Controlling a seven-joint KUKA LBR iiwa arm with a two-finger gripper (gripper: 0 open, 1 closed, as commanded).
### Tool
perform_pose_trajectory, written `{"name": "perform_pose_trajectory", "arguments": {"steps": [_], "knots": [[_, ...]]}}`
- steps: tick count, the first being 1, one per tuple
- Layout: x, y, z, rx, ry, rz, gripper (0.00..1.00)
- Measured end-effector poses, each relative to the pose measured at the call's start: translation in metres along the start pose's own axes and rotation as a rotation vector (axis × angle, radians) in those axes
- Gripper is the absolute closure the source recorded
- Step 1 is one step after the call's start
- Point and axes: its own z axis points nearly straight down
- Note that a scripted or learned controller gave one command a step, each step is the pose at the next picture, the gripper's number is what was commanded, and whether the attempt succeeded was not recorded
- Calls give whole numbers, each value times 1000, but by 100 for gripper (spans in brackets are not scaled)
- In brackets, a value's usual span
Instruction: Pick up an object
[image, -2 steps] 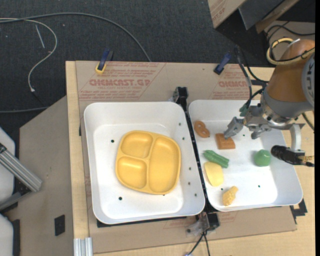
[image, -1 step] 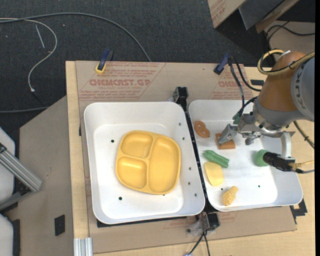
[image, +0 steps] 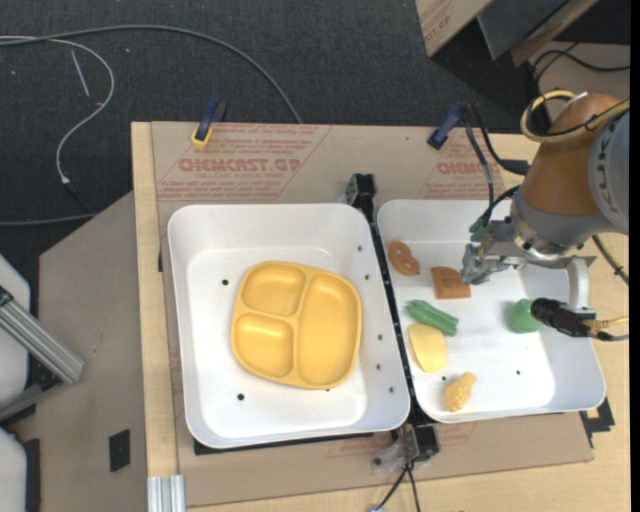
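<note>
My gripper (image: 478, 268) hangs low over the right bin (image: 560, 398), just right of a brown toast-like piece (image: 450, 283) and nearly touching it. Nothing shows between its fingers. Further left lies a brown pretzel-shaped item (image: 404, 259). Below them are a green pickle-like piece (image: 432, 316), a pale yellow block (image: 428, 349) and a small yellow-orange lump (image: 459, 391). A green blob (image: 520, 316) sits to the right under the wrist.
The left bin (image: 200, 300) holds a yellow three-compartment plate (image: 297, 324). The arm's orange band (image: 565, 170) looms over the right bin's far right corner. Bare floor shows in the right bin's lower right area.
</note>
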Motion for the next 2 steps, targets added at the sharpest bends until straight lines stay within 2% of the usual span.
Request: {"name": "perform_pose_trajectory", "arguments": {"steps": [1,2], "knots": [[9,5,-61,-8,-3,-2,100],[3,6,-124,-8,-3,-1,100]]}}
